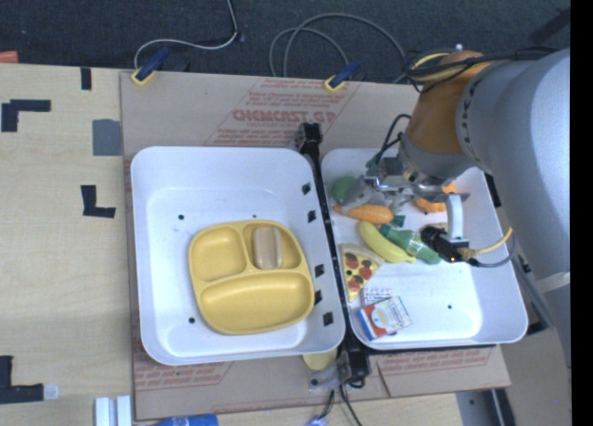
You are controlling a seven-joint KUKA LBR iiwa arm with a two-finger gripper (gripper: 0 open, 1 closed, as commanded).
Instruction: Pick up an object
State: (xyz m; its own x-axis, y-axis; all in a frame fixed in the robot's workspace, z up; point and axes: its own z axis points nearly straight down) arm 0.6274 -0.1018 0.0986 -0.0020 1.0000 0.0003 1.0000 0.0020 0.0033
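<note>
Reaching in from the right, grey arm (523, 128) with orange band (443, 119) bent low over the far part of the right bin (463, 318), gripper (394, 188) down among a cluster of small toys: orange carrot-like piece (369, 215), yellow banana (384, 243), green item (345, 189), green marker-like piece (415, 244). Impossible to tell whether anything is grasped. Nearer in the same bin, a pizza-slice toy (357, 269) and a small printed packet (382, 315); in the left bin (167, 183), a yellow divided plate (250, 278) with a beige piece (268, 247) in one compartment.
</note>
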